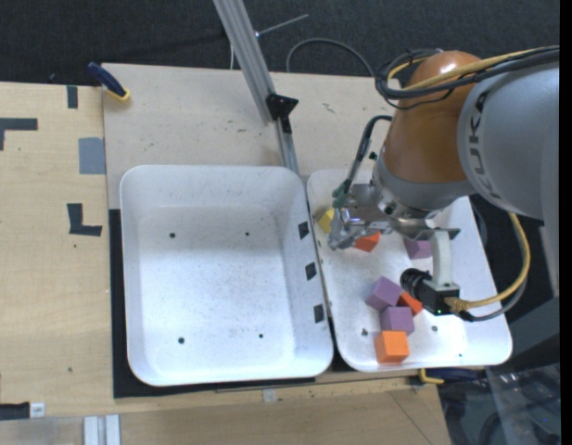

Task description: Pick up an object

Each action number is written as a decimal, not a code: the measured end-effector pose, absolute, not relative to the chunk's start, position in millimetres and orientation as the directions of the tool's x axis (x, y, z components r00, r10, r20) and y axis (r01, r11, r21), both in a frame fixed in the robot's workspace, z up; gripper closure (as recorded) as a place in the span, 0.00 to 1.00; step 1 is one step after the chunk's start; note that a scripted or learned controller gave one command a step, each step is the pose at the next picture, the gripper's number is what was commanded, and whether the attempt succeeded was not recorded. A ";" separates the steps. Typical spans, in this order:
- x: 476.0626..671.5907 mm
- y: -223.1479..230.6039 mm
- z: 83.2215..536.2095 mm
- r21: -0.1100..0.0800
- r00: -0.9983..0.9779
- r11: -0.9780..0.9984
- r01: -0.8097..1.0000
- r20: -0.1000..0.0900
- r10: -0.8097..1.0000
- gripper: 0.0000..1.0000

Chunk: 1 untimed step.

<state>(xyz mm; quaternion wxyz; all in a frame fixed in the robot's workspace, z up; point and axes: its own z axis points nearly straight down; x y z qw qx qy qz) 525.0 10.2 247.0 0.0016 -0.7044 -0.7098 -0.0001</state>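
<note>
The tool [346, 233] sits low in the right bin [480, 341] beside an orange block [366, 242]; finger state cannot be told, and no lift is evident.

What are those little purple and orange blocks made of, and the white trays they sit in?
The purple blocks and the orange block look like foam or painted wood: matte, flat-coloured faces with no shine, though the view leaves it open. The right bin and the left bin look like thin moulded plastic: smooth white surfaces, rounded corners and rolled rims, speckled with dark scuffs.
</note>
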 end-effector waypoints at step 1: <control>518.4 57.7 245.9 -0.003 -0.007 0.007 1.000 0.002 1.000 1.00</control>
